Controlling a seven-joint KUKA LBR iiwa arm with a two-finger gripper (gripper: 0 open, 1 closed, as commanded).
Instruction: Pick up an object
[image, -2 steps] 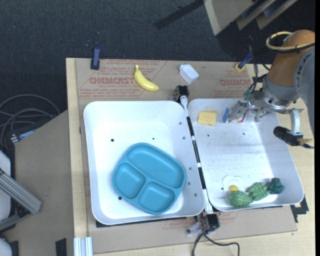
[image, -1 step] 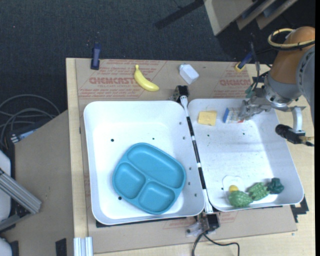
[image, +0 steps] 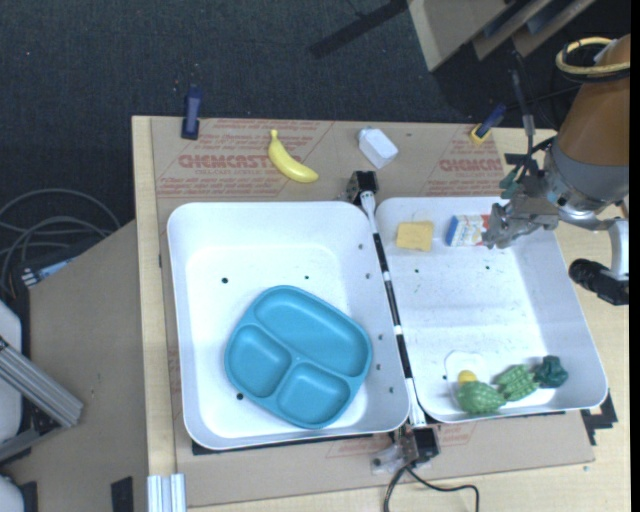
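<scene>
My gripper (image: 497, 230) hangs over the far part of the right bin (image: 560, 300), right beside a small blue, white and red packet (image: 462, 230). Whether it touches the packet is hard to tell. A yellow sponge-like block (image: 414, 236) lies to the left of the packet. In the right bin's near corner lie a green toy (image: 495, 391), a dark green piece (image: 551, 372) and a small yellow ball (image: 466, 378). The left bin (image: 200, 250) holds a blue divided plate (image: 297, 354).
Beyond the bins on the board lie a yellow banana (image: 288, 160), a white block (image: 378, 148) and a blue clip (image: 191, 111). A black divider clamp (image: 362, 186) sits between the bins at the far edge.
</scene>
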